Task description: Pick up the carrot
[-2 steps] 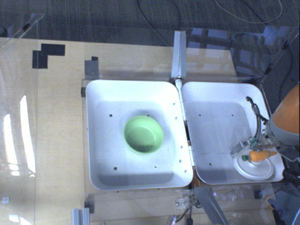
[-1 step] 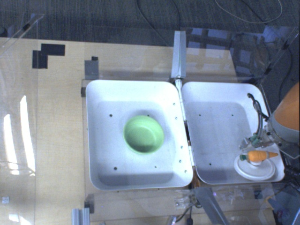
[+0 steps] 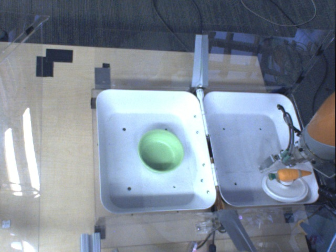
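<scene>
Carrot (image 3: 288,175) lying on white plate (image 3: 286,189) in right bin (image 3: 236,140) — gripper (image 3: 283,160) just above, grip state perhaps open, cannot tell; green bowl (image 3: 161,150) in left bin (image 3: 113,140).

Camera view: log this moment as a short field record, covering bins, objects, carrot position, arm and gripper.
left bin: shallow white bin holding a light green round bowl
right bin: shallow white bin holding a small white round plate in its near right corner
carrot: small orange carrot above the plate, at the gripper
gripper: two-finger gripper low over the plate, right by the carrot
grasp: cannot tell
arm: grey arm with orange band at the right edge
</scene>
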Controlling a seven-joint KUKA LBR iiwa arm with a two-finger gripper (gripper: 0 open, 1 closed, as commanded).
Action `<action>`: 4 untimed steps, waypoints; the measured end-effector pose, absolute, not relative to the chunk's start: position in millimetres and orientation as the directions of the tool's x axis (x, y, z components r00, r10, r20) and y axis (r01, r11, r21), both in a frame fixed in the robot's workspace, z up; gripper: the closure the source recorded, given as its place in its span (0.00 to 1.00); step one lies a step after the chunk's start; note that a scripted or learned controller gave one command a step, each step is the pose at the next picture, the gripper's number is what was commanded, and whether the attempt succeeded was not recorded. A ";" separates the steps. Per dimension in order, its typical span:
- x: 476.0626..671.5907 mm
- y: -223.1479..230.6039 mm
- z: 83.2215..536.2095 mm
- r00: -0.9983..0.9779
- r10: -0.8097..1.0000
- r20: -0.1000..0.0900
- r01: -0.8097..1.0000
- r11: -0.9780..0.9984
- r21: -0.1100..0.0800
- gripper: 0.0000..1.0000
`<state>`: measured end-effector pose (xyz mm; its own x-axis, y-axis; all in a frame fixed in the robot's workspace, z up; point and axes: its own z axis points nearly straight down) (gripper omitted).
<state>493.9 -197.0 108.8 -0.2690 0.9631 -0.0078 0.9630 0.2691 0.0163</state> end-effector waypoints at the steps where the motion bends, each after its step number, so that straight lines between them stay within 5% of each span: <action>1: 491.9 -205.1 90.4 -0.456 0.890 -0.009 0.890 0.456 0.011 0.00; 2: 496.2 -203.7 103.8 -0.457 0.889 -0.013 0.889 0.457 0.020 1.00; 3: 489.9 -145.0 188.3 -0.467 0.884 -0.008 0.884 0.467 0.009 1.00; 4: 489.9 -145.1 188.2 -0.467 0.884 -0.007 0.884 0.467 0.008 0.00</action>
